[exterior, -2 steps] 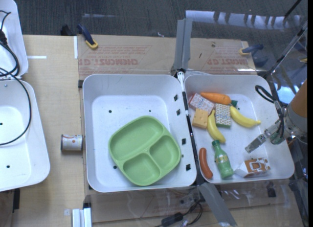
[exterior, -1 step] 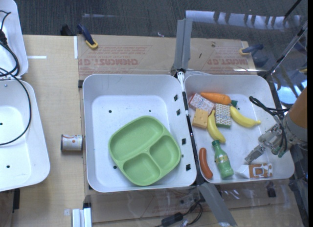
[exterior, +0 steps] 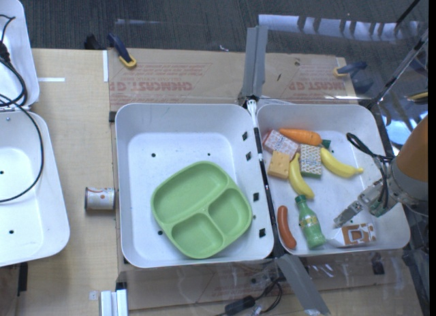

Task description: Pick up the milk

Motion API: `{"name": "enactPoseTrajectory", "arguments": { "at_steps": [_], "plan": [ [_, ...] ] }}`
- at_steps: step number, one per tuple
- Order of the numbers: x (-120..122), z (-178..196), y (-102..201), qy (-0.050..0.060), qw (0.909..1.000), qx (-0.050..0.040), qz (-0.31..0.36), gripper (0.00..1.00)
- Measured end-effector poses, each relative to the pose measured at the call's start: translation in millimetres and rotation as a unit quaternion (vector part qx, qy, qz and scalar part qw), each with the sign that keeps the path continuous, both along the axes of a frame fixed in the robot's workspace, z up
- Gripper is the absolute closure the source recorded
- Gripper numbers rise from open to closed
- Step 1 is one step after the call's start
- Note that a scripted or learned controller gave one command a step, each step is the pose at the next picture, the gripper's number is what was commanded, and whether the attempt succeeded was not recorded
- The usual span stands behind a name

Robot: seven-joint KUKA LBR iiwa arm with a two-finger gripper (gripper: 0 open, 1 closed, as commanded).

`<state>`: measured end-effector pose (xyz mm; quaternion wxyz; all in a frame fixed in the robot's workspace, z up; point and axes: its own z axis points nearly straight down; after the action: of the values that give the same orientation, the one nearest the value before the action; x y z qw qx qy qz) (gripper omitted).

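Gripper fingers look slightly parted with nothing between them, hovering low in the right bin just above and left of the milk. The milk is a small carton lying flat near the bin's front right corner, close to the front wall. My read: this is the approach step, no grasp yet. Next move needs the fingers shifted a touch toward the front wall, centred over the carton, then straight down and closed across its narrow side. Room is tight: front wall just beyond the carton, right wall near, green bottle just to the left. Sausage and the two bananas sit farther off. Open floor lies between the carton and the bananas, so come in from there.
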<state>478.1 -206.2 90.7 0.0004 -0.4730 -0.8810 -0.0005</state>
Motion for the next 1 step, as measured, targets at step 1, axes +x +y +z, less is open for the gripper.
{"name": "enactPoseTrajectory", "arguments": {
  "at_steps": [1],
  "plan": [
    [0.1,70.3,-16.4,0.000,0.9997,-0.0009,-0.024,0.00]
  ]
}}
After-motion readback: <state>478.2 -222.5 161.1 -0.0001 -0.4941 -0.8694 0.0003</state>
